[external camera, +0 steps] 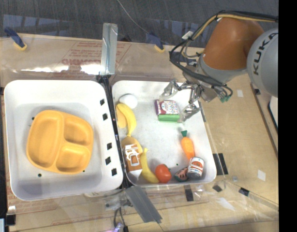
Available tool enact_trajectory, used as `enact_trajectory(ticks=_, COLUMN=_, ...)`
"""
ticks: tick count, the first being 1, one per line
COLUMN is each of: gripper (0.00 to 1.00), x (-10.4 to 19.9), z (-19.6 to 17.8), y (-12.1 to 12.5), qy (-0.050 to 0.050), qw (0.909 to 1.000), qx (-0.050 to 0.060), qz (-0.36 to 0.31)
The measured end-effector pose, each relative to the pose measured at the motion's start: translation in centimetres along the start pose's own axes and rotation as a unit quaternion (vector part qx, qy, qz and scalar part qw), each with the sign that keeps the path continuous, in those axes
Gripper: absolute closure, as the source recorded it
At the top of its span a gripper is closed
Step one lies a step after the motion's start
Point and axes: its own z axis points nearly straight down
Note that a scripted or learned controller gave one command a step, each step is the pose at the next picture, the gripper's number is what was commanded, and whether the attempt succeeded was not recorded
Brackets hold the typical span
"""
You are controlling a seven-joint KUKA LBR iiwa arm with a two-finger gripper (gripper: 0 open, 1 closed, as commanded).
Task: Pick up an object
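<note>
Looking down at a slant on the table (245, 144), the camera view shows two shallow white bins side by side. The left bin (13, 129) carries one yellow divided tray (59, 141), lying near its middle. The right bin (153, 129) carries a scatter of toy foods.

A grey arm (267, 57) with an orange band (230, 42) reaches in from the table's right edge toward the right bin's far right corner. Its claw (182, 98) hangs over that corner with the two metal fingers (170, 90) spread apart and nothing between them. Just under the claw, a small purple and green box (168, 110) lies flat on the bin floor, near the far edge of the bin.

Along the right bin's left wall lie a white egg (128, 101), a banana (127, 118) and a brown carton (132, 156). A second banana (147, 170) curves along the near edge, touching a red tomato (162, 173). A carrot (187, 146) lies by the right wall, and a small can (195, 168) sits in the near right corner, just beside a dark item too small to make out.
</note>
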Motion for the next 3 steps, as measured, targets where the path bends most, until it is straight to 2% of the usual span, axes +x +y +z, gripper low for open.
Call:
enact_trajectory(ticks=1, gripper=0.00, x=-0.6, z=10.2, y=-0.8, qy=0.000, qw=0.9999, qx=0.000, qz=0.017)
enact_trajectory(ticks=2, gripper=0.00, x=1.5, z=10.0, y=-0.9, qy=0.000, qw=0.9966, qx=0.001, qz=-0.082)
enact_trajectory(ticks=3, gripper=0.00, x=1.7, z=10.2, y=-0.1, qy=0.001, qw=1.0000, qx=-0.001, qz=-0.006)
